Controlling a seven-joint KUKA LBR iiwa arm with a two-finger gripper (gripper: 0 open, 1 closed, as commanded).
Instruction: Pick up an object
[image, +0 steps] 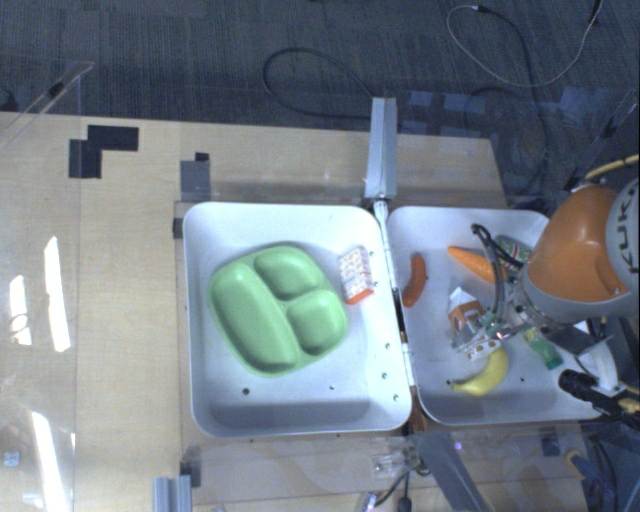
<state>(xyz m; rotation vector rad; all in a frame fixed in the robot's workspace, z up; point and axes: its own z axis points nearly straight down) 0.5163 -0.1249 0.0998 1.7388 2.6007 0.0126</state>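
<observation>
The right bin (437, 232) holds a yellow banana (484, 376) near its front, an orange carrot (470, 262) at the back, and a red sausage-shaped piece (414, 279) by its left wall. A small brown and white item (461, 312) lies in the middle. My gripper (484, 330) is low in this bin, just above the banana's stem end and right of the brown item. The grey arm with its orange band (575, 255) covers the bin's right side. Nothing is visibly held.
The left bin (215, 405) carries a green divided plate (278, 309) and a small patterned packet (355, 275) near its right wall. A green item (541, 348) pokes out under the arm. Metal brackets stand between the bins, and cables lie behind the bench.
</observation>
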